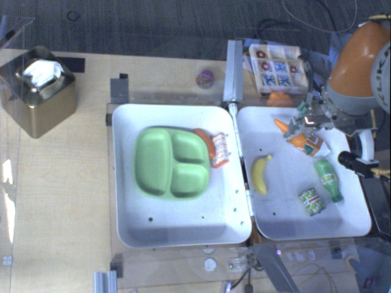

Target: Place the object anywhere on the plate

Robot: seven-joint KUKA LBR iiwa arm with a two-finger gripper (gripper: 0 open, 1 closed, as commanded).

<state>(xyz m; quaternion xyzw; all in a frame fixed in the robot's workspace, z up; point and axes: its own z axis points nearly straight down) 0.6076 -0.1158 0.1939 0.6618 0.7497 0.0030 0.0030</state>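
The gripper [303,122] hangs over the far right part of the right bin [342,224], under the arm's orange band [357,57]. It sits right above a small orange object [299,141], and whether it is released or clenched cannot be told, since the metal parts blur together there. Nothing can be seen clearly held.

That orange object lies in the right bin, far from the green plate [171,162], with a carrot-like orange piece [280,125] just beside it toward the plate and a small red-and-white carton [313,145] touching it on the side away from the plate.

The green plate, with three compartments, rests in the left bin [131,221]. A red-and-white packet [219,149] leans against the plate's right rim, partly over its edge, with an orange piece [202,134] tucked beside it at the plate's far right corner.

Right of the plate, across the divider between the bins, lies a yellow banana [261,174]. Farther from the plate are a green bottle [328,179] and a small green-and-red can [311,201], near each other but apart.

Behind the plate, on the bench, sits a small purple ball [205,78]; farther right of it is a picture board [278,68]. Well to the plate's left stands a gold-brown box [40,99] with white crumpled material on top.
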